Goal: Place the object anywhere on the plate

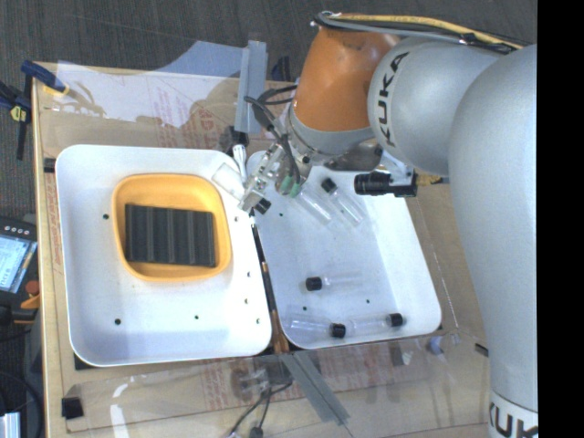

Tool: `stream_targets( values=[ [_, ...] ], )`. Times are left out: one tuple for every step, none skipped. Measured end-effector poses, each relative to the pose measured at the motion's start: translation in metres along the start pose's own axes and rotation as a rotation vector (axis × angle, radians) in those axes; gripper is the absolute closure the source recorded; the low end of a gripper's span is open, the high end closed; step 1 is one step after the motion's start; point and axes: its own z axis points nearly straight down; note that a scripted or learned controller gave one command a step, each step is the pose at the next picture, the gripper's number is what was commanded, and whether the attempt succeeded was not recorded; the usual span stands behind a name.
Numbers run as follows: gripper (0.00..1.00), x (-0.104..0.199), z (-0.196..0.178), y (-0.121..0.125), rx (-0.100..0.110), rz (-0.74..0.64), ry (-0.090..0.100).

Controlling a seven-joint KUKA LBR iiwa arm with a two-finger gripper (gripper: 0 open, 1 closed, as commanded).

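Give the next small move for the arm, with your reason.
Probably carry the pincer leftward over the yellow plate before releasing. It sits at the seam between the two bins, a clear tube seemingly at its tip, short of the plate's rim.

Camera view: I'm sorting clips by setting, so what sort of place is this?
Probably a robotics lab test bench: a KUKA arm reaches over two white bins on a cardboard-lined bench, with loose cables at the front edge.

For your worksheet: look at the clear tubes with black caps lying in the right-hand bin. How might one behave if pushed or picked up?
The clear tubes lie on their sides and look round, so one would probably roll when nudged. Their see-through walls look smooth, so likely slippery. They look small and thin, so probably light.
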Motion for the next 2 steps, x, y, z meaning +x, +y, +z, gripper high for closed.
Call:
stream_targets(
  values=[
    [0.0,0.0,0.0,0.0,0.0,0.0,0.0],
    [0.0,0.007,-0.05,0.006,-0.002,-0.057,-0.005]
  ],
)
